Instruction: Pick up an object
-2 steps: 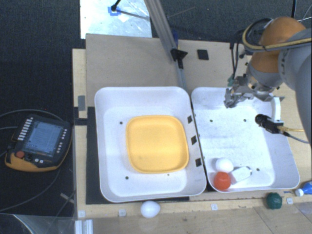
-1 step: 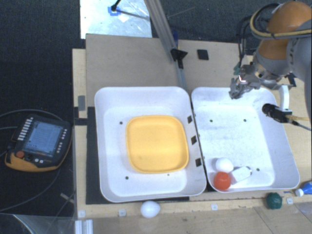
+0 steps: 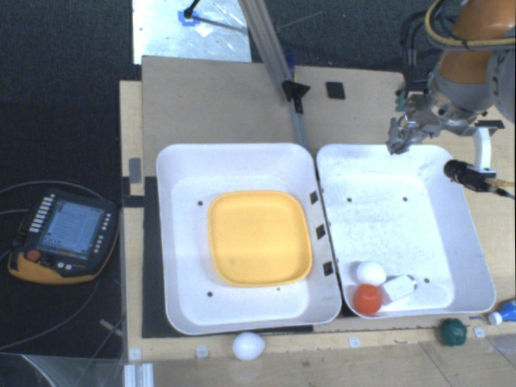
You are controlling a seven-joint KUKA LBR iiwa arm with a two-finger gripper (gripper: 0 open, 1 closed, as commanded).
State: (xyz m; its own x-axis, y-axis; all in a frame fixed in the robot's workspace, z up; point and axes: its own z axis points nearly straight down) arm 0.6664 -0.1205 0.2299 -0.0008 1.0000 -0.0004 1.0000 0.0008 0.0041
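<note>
My arm (image 3: 472, 47) enters from the right, grey with an orange band, and ends in my gripper (image 3: 398, 142), which hangs over the far rim of the right bin (image 3: 403, 208). Whether it is released or clenched cannot be told at this size; nothing shows in it.

Right bin, near corner: a white ball (image 3: 371, 273), a red ball (image 3: 368, 299) just beside it and closer to the rim, and a small white piece (image 3: 401, 287) lying next to both. All three are well apart from my gripper, on the opposite side of the bin.

Left bin (image 3: 181, 216): a yellow plate (image 3: 260, 237) lies flat in the middle.

Bench (image 3: 218, 95), outside the bins: a white egg (image 3: 248, 346) by the left bin's near rim, and a green ball (image 3: 453, 331) near the right bin's near corner. A pendant (image 3: 63, 236) lies on the floor to the left.
</note>
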